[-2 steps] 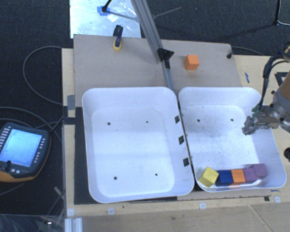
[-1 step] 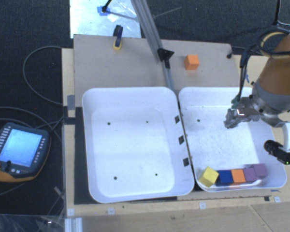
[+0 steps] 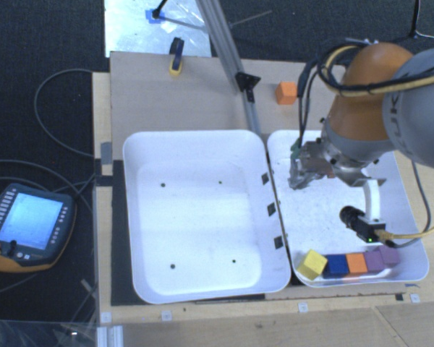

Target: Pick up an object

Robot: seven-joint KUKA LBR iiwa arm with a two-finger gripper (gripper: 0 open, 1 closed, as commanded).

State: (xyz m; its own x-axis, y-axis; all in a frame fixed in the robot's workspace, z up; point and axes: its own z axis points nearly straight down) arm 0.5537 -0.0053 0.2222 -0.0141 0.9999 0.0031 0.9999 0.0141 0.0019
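In the right bin [image 3: 414, 266], a row of small blocks lies along the near wall: a yellow block [image 3: 312, 264], a blue block [image 3: 337, 265], an orange block [image 3: 356, 263] and a purple block [image 3: 377, 259]. My gripper [image 3: 299, 175] hangs over the left part of that bin, near its far end, well behind the blocks. The orange-banded wrist [image 3: 362, 96] above hides the bin floor under it. I see no object in the gripper.
The left bin [image 3: 134, 194] sits beside the right one. An orange cube [image 3: 286, 92] rests on the bench behind the bins. A tripod leg [image 3: 228, 45] slants down between the bins. A teach pendant [image 3: 27, 225] lies at far left.
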